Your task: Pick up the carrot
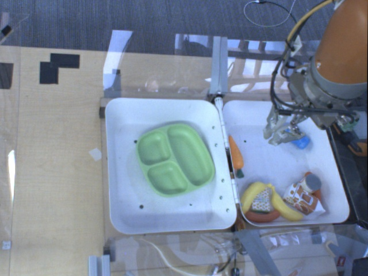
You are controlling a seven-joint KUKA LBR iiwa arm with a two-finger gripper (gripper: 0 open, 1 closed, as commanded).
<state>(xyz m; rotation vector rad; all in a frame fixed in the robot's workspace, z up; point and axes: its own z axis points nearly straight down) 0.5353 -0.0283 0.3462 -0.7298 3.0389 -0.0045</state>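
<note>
The carrot (pixel 236 154), orange with a green end toward the front, lies against the left wall of the right bin (pixel 339 206). My gripper (pixel 283 134) hangs over the back middle of that bin, to the right of the carrot and apart from it. Its grey fingers (pixel 275 130) point down and nothing shows between them. A small blue object (pixel 302 142) sits just right of the fingertips.
A green divided plate (pixel 174 158) rests in the left bin (pixel 123 211). At the front of the right bin lie a banana (pixel 287 207), a sandwich piece (pixel 261 200), a red sausage (pixel 262 216) and a printed carton (pixel 302 195).
</note>
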